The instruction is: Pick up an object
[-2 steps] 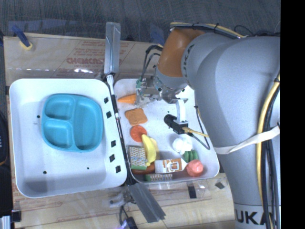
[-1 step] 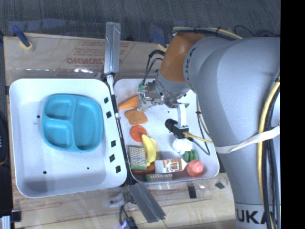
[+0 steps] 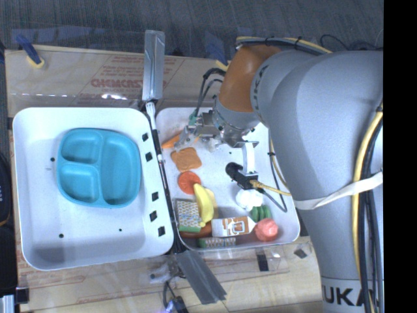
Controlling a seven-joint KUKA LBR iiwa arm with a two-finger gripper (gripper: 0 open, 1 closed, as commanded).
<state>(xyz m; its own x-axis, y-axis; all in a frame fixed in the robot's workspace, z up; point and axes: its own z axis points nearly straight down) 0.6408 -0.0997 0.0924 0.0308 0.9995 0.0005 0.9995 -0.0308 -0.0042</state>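
My own arm (image 3: 313,109) covers the right bin's (image 3: 287,230) far side, and whether my gripper (image 3: 207,128) is parted or closed I cannot tell. It hangs above the bread slice (image 3: 186,158) near the bin's top-left. The banana (image 3: 205,203) lies lengthwise toward the front. The left bin (image 3: 39,240) holds a blue plate (image 3: 100,167), with bare floor around it.

Robotics lab: KUKA arm (image 3: 326,142), bench (image 3: 85,77) with white bins (image 3: 26,175).
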